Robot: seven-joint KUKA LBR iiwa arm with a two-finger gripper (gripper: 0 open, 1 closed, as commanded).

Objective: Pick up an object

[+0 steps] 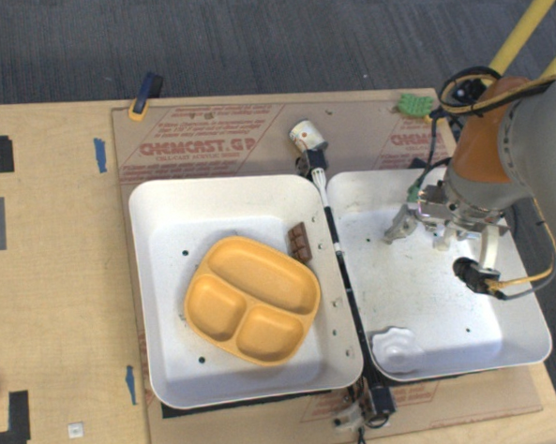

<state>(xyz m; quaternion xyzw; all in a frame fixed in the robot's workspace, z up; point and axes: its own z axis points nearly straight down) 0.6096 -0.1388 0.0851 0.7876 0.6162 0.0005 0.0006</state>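
Arm: you see the grey arm (527, 145) with its orange band (480, 148) coming in from the right, its wrist over the upper right part of the right bin (436, 347).
Gripper: the gripper (443, 230) hangs above the right bin's floor, near that bin's back wall.
Fingers: one grey finger (398, 226) slants out to the left and another part points down on the right; you can see them spread apart with nothing between them.
Left bin: the left bin (165, 223) holds a yellow divided tray (253, 298) with three compartments, lying tilted across the middle of the bin.
Brown piece: a small brown block (300, 242) lies just beside the tray's upper right edge, close to the wall shared by the bins.
Right bin contents: a clear, whitish crumpled item (396, 347) sits at the near left corner, well apart from the gripper; you cannot tell what it is.
Table: the table (56, 277) carries both bins on a cardboard sheet (207, 136).
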